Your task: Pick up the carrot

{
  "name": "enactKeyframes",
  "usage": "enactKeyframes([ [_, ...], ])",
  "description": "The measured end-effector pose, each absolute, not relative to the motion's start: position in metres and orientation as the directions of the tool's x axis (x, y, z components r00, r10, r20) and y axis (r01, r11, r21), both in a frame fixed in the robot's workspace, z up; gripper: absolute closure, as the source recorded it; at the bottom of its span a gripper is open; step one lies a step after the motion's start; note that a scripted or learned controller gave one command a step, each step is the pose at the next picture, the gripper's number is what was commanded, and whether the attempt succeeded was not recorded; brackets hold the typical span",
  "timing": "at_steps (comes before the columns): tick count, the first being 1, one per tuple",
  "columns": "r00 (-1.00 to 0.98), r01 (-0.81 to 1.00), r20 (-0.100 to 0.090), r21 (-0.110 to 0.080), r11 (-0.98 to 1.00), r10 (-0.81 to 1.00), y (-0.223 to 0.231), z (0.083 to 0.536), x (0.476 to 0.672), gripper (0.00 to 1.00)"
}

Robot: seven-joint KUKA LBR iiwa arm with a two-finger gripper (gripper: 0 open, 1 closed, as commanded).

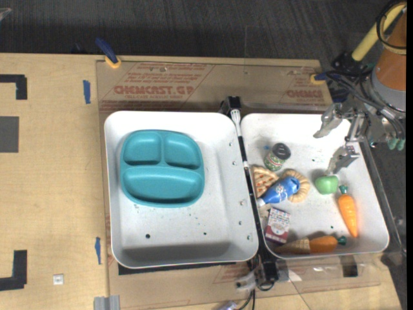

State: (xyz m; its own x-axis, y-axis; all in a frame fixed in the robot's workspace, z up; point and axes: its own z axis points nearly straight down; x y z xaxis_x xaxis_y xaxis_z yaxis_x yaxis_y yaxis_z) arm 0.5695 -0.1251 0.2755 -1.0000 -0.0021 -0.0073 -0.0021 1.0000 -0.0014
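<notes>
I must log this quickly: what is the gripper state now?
Gripper: open, holding nothing, above the right bin, near the green apple and carrot.

Arm (392,63) cut off at right edge.

Grey KUKA arm with orange band (392,70) showing above the wrist, entering at the upper right. A yellow tube and looping black cable (381,28) are running beyond the band, on the side away from the fingers. Dark blue-black wiring is bunching beside the wrist. The two-finger metal gripper (335,144) is presenting pale silver, angular fingers (342,157) with glinting edges; small teal-green fittings are showing behind the fingers, towards the wrist.
</notes>
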Motion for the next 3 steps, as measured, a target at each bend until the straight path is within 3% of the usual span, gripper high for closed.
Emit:
enactKeyframes([
  [1,-0.953,-0.301,-0.014,-0.006,0.954,-0.301,-0.167,0.115,0.564,0.0],
  [2,-0.921,-0.385,-0.048,-0.029,0.923,-0.386,-0.207,0.106,0.526,0.0],
  [3,-0.933,-0.355,-0.051,-0.026,0.935,-0.356,-0.219,0.106,0.518,0.0],
])
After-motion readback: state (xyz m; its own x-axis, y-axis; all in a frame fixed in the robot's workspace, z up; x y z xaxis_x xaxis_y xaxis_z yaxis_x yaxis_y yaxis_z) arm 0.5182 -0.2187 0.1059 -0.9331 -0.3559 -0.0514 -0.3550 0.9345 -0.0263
